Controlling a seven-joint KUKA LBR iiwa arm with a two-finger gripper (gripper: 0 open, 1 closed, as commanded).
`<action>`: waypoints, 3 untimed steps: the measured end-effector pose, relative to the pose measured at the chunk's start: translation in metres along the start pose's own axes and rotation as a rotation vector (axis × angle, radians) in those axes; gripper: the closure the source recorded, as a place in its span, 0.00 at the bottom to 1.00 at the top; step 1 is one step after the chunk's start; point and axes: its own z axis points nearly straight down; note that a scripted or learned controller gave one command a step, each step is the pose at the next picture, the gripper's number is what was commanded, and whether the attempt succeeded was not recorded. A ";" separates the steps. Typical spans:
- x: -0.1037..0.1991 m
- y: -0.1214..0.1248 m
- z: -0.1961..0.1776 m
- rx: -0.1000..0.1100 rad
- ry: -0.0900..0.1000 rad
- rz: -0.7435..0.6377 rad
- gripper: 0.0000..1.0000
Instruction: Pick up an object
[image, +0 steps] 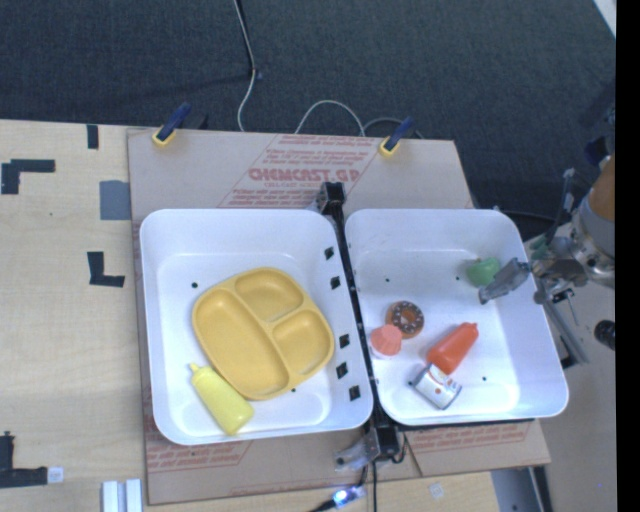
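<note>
Since the task just says to grab any object, the thing that matters is what sits closest to the gripper (512, 279), and from where I'm looking that's the little green object (484, 270) in the right bin (535, 400). The arm (590, 255) pokes in over that bin's right rim, and one grey finger (503, 281) slants down and to the left, with its tip right at the green thing's lower right side. Touching or just beside, I honestly can't say. I also can't tell whether the fingers are spread or closed, because the wrist blurs into clutter and I only make out that one finger clearly. Nothing is visibly clamped between them, so I wouldn't call it a grab yet. The green piece is a small roundish blob with no real long axis, so approach angle shouldn't matter much; my guess is a short nudge up and left would centre it. The other candidates lie further toward the middle and front of the same bin: a brown donut (405, 318), a pink round piece (387, 340), an orange bottle (453, 346) lying diagonally, and a small silver can (435, 387). Over in the left bin (160, 300) sit a yellow divided plate (262, 330) and a yellow mustard bottle (221, 398), well apart from the arm.
</note>
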 end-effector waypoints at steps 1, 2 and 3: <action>0.001 0.003 -0.006 -0.012 -0.003 -0.004 0.00; 0.000 -0.005 0.056 -0.006 -0.001 -0.003 0.00; 0.006 -0.011 0.117 -0.006 0.000 -0.003 0.00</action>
